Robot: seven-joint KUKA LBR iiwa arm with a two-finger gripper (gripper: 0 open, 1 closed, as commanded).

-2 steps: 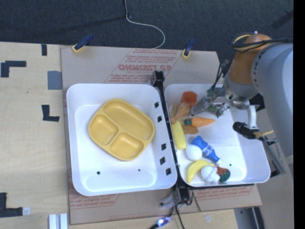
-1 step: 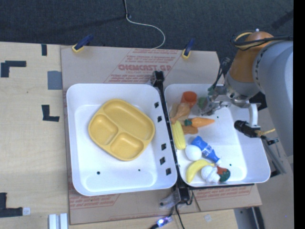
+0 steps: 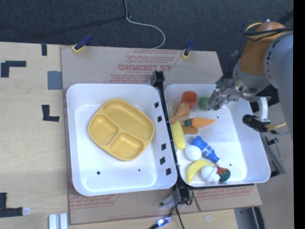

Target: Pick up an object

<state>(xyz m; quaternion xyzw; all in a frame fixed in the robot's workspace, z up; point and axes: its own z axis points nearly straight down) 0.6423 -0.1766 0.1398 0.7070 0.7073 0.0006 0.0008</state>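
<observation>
In the camera view, the gripper [image 3: 215, 100] is hanging over the right bin's [image 3: 248, 142] far side, beside a green toy [image 3: 204, 102] (fingers' state: cannot tell). An orange cup [image 3: 189, 97], carrot [image 3: 198, 123], corn [image 3: 178, 135] and banana [image 3: 194, 169] are crowding the left; a yellow tray [image 3: 121, 129] is occupying the left bin [image 3: 78, 142].

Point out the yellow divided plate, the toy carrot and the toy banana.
yellow divided plate [image 3: 110, 119]: camera view, on the ridge where its compartments meet.
toy carrot [image 3: 202, 122]: camera view, on the middle of its orange body.
toy banana [image 3: 194, 169]: camera view, on the middle of its curved yellow body.
</observation>
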